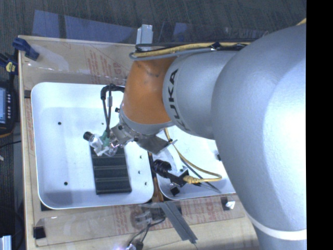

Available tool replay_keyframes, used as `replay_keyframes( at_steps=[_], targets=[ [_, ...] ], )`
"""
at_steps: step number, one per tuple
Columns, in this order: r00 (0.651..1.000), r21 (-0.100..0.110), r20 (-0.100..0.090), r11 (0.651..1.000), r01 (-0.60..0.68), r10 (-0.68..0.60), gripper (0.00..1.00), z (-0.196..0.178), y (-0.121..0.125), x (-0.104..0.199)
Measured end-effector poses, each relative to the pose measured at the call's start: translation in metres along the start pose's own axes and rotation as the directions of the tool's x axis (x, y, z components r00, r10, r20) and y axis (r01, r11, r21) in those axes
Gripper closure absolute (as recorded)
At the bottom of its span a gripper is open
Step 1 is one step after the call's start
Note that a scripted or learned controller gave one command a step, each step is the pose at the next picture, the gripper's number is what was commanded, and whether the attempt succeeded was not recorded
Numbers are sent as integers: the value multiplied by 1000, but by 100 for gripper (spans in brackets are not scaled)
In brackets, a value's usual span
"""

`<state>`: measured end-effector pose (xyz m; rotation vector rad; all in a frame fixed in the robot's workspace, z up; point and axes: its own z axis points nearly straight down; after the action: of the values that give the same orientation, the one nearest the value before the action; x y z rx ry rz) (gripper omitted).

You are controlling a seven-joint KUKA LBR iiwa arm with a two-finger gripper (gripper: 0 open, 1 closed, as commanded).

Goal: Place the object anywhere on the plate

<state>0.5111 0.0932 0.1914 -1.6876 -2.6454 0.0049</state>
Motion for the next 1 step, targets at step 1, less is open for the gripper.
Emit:
replay_keyframes(
  at_steps=[1],
  targets=[
    [978, -2, 0, 978, -210, 210, 100, 100, 69, 6]
  ],
)
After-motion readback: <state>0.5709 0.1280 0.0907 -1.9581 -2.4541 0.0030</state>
